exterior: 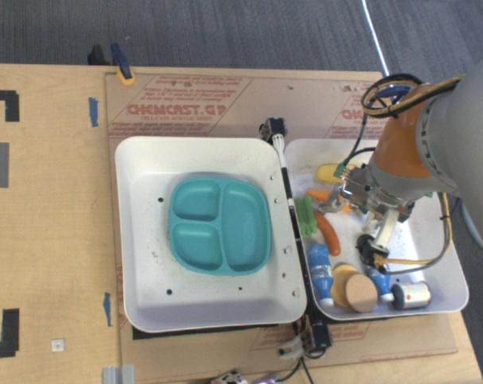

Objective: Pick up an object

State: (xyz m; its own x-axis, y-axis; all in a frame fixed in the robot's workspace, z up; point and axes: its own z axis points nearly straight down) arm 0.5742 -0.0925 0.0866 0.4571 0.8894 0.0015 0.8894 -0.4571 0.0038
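Two white bins sit side by side. The left bin (137, 214) holds one thing, a teal plate (220, 224) lying flat at its centre, divided into three compartments: two small ones toward 9 o'clock and one long one toward 3 o'clock. The right bin (443, 254) holds eight loose things, one of each. A green piece (307, 214) lies along the wall at 9 o'clock. Below it a blue bottle (318, 261) sits at about 7 o'clock. An orange piece (317, 194) lies at 10 o'clock, and a yellow piece (329, 172) sits just above it toward 11 o'clock. A red pepper-shaped piece (328, 232) lies slanted just right of the green one. At 6 o'clock a tan wooden disc (358, 292) touches the bottle's lower end. Beside the disc is a small blue piece (379, 282), and a silver-white cylinder (413, 295) lies at 5 o'clock. The one gripper (347, 201) is down inside this bin, left of centre, close to the orange piece and above the red one. It cannot be told how far it is open or whether it has hold of anything. The grey arm (445, 126) comes in from 2 o'clock.
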